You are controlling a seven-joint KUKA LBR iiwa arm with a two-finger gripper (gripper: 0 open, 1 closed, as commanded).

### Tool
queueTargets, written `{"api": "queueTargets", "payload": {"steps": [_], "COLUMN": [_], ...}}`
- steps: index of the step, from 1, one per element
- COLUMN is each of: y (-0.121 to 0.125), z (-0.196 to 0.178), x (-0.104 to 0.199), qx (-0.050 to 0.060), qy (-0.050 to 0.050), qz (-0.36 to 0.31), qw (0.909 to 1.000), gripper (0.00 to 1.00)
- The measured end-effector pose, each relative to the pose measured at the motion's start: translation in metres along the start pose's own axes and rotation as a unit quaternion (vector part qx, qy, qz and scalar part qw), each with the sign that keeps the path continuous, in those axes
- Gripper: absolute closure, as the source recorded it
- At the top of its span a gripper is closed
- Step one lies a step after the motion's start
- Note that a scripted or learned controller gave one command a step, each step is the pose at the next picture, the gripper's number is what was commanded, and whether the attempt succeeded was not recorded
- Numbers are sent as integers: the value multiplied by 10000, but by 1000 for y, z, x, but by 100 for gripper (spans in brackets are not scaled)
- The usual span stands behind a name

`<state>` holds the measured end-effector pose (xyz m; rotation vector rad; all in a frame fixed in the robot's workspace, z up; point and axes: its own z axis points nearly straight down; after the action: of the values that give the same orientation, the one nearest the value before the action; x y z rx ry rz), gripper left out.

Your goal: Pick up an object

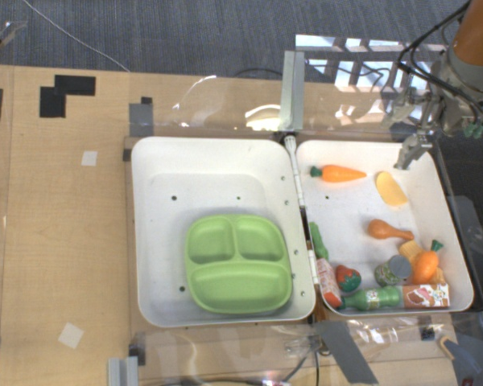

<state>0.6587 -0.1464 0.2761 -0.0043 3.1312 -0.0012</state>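
Note:
The right bin (444, 185) holds several toy foods: a carrot (338, 173) at the back, a yellow slice (391, 188), an orange gourd (389, 232), an orange fruit with a green leaf (426, 264), a grey-green can (393, 272), a red strawberry (348, 279), a green bottle (373, 298) and a red carton (427, 296). My gripper (423, 139) hangs over the bin's back right corner, right of the yellow slice and apart from every object. Nothing shows in its grasp.
The left bin (169, 175) holds a green sectioned plate (238, 262) in its front half. A thin green stick (315, 238) and a red-white bottle (325, 278) lie along the right bin's left wall. A metal post (293, 87) and cables stand behind the bins.

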Motion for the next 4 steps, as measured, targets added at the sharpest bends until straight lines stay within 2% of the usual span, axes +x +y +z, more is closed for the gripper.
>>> {"api": "queueTargets", "payload": {"steps": [1,2,3,4], "y": [-32,-27,65,-26], "z": [184,185,187,184], "x": [-10,89,23,127], "qx": [5,4,-25,23], "qy": [23,-5,-16,-22], "qz": [-392,376,571,-553], "qw": [9992,9993,9984,9985], "gripper": [0,0,0,0]}}
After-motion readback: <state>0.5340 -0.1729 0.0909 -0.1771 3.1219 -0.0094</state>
